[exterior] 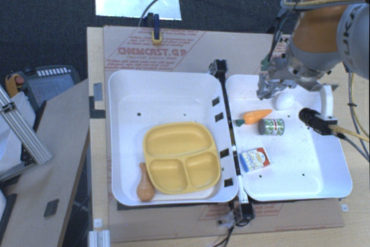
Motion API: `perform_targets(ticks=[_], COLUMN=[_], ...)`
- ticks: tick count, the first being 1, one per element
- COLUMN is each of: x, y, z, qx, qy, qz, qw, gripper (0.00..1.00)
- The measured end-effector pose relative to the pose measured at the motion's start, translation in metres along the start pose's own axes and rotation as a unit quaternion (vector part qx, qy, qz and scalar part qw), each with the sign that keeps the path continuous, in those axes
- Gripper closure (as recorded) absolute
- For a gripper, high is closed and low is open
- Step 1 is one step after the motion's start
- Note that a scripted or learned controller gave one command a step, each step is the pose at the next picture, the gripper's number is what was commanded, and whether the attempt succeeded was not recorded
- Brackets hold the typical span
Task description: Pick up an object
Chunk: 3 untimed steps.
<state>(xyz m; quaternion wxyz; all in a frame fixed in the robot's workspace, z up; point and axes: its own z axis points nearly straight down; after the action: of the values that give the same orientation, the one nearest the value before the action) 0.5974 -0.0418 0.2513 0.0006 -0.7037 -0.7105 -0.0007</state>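
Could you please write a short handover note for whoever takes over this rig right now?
Claw: over the back of the right bin, near a white rounded object; from this angle I cannot tell whether it is open or shut, and nothing is visibly held.
Right bin: toy carrot, small can lying on its side, red-and-white packet.
Left bin: yellow divided tray with a wooden spoon beside it.
Done: no object is visibly lifted.
Left: grasp one object and lift it.
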Motion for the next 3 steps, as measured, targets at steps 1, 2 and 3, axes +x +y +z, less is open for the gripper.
perform_targets(ticks=[1, 2, 3], x=[0.052, 0.106, 0.153], y=[-0.012, -0.027, -0.035], z=[-0.003, 0.019, 0.017], qx=[0.000, 0.001, 0.000], qy=[0.000, 0.000, 0.000], qz=[0.000, 0.000, 0.000], qw=[1.0000, 1.0000, 1.0000], gripper=[1.00, 1.00, 1.00])
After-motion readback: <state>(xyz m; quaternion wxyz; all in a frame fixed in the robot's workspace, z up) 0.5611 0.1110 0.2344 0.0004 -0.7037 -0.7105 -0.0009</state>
